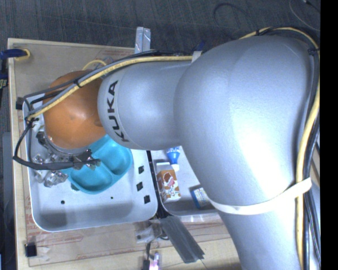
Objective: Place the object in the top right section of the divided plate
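Grey arm (225, 122) overhangs glossy blue divided plate (101, 170) in left bin (84, 215).

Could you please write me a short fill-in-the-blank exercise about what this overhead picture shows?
1. The divided plate in the left bin is ____ in colour.
2. The band above the arm's wrist is ____.
3. The small carton with the red-brown picture lies in the ____ bin.
4. The letters on the grey arm read ____.

Missing words: blue; orange; right; KUKA
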You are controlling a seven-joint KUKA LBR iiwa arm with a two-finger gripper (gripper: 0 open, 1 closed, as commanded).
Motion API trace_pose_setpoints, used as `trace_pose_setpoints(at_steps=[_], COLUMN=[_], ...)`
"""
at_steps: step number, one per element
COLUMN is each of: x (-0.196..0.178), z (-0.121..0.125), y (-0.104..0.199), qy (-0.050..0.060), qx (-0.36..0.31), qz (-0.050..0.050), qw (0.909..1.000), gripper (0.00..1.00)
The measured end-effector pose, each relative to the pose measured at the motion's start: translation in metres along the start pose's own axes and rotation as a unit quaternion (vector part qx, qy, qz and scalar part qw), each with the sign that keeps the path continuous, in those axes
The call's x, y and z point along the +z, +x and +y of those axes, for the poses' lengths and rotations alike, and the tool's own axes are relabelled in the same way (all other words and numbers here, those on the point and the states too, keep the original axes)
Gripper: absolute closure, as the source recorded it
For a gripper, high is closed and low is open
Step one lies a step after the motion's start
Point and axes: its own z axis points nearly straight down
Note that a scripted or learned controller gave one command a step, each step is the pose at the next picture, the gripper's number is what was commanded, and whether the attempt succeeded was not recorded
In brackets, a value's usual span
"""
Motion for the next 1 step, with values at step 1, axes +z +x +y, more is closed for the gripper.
trace_pose_setpoints(at_steps=[1], x=[-0.0304], z=[0.0110], y=[0.0229], qy=[-0.002], qx=[-0.018], qz=[-0.003], qw=[0.9998], gripper=[1.00])
